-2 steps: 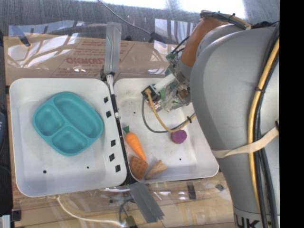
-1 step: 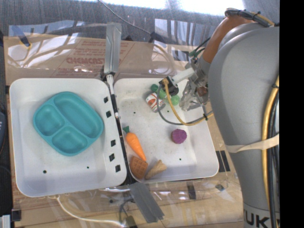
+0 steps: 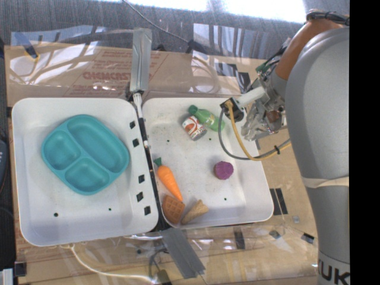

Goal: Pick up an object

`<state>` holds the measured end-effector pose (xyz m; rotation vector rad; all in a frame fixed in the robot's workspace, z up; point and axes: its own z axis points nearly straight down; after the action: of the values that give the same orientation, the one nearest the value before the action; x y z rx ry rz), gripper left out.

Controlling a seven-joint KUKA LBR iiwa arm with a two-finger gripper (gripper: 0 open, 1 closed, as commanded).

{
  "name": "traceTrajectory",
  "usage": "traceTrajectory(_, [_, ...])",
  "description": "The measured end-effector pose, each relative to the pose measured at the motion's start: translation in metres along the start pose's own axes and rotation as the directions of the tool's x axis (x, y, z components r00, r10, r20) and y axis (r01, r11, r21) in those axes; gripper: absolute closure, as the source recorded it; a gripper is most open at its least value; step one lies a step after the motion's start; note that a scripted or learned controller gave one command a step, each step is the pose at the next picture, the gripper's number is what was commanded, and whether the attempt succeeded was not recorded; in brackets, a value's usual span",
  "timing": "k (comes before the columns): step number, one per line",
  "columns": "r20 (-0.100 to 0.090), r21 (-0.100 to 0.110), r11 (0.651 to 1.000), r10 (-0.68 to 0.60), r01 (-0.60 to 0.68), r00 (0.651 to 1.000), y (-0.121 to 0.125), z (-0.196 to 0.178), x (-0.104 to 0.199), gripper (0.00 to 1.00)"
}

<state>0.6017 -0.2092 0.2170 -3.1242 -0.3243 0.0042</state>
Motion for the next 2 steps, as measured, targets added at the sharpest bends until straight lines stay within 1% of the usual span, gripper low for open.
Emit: traceTrajectory(2, [0.010,0.003,1.000,-0.020,0.020,1.000,-0.0037,-0.0127,0.0025,1.00])
